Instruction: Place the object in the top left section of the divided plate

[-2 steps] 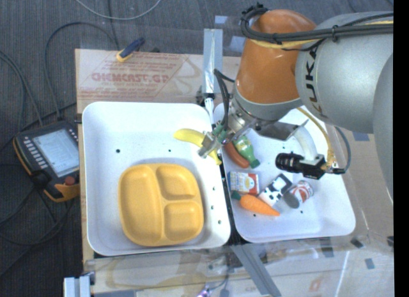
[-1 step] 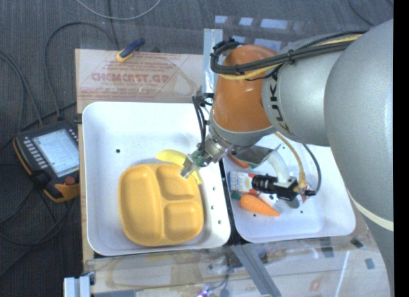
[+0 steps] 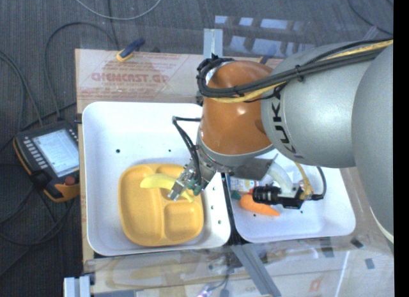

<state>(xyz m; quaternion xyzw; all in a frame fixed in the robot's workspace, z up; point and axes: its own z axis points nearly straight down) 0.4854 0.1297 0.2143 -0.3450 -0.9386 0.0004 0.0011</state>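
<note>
Yellow and divided, the plate (image 3: 147,225) sits in the near part of the left white bin (image 3: 102,136). A yellow banana (image 3: 152,182) lies across the plate's far half, toward the left, its right end meeting the end effector (image 3: 184,189); whether that is open, closed or gripping the banana cannot be told. An orange carrot (image 3: 259,207) lies in the right bin (image 3: 326,222) near the dividing wall, and farther off a blue-and-yellow tool (image 3: 130,48) rests on the brown worktop (image 3: 128,78).

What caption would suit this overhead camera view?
Robot hand beside a yellow piece lying on a yellow divided plate.
</note>
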